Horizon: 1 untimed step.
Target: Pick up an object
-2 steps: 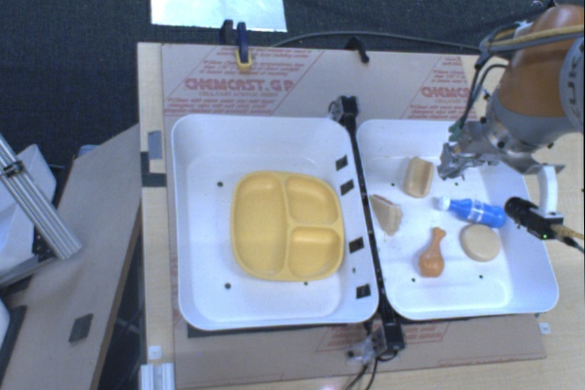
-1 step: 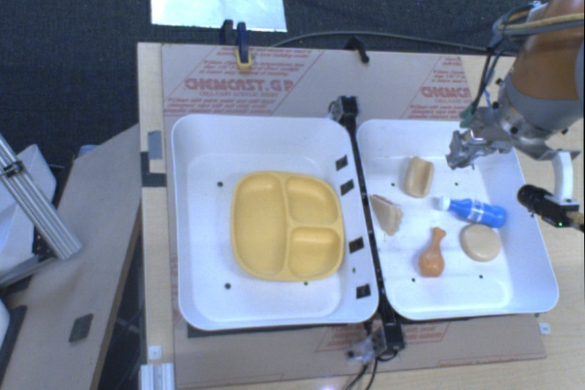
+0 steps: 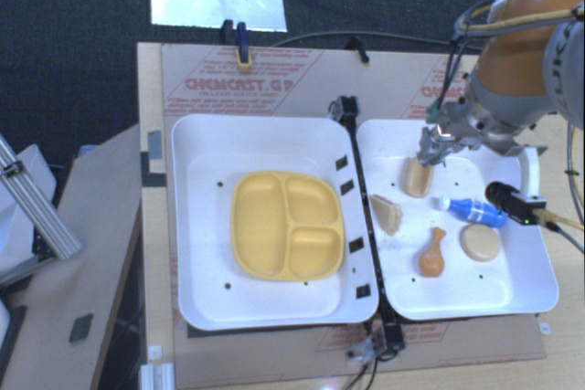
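Observation:
The right bin [image 3: 512, 292] holds several small things. A tan block [image 3: 418, 180] stands near its back left, and my gripper [image 3: 432, 149] hovers right at the block's top edge, touching or just above it. A pale wedge-shaped piece [image 3: 388, 215] lies near the bin's left wall. Toward the right lies a blue and white tube [image 3: 473, 212], with a round beige disc [image 3: 480, 243] in front of it. An orange drumstick-shaped toy [image 3: 431, 253] rests in the middle front.
The left bin [image 3: 201, 288] holds a yellow divided plate [image 3: 288, 224]. A black clipped divider [image 3: 358, 205] runs between the two bins. The arm [image 3: 526, 32] reaches over the right bin's back right corner.

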Available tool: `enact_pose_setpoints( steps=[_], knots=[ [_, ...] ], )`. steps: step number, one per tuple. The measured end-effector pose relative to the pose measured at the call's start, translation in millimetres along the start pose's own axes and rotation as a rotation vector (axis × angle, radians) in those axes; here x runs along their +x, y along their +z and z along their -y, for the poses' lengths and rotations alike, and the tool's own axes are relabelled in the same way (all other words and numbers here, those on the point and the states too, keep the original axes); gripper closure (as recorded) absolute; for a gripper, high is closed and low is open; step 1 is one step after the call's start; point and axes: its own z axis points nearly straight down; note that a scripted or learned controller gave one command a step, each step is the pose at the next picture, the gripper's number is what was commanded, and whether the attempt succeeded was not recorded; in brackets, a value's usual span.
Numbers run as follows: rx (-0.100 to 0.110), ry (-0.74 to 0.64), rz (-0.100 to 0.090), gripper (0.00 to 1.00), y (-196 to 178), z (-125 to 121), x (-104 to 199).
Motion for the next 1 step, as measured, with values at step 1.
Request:
enact_pose_setpoints(
  steps=[1],
  knots=[
    [0.002,0.000,0.000,1.00,10.2,5.5,52.8]
  ],
)
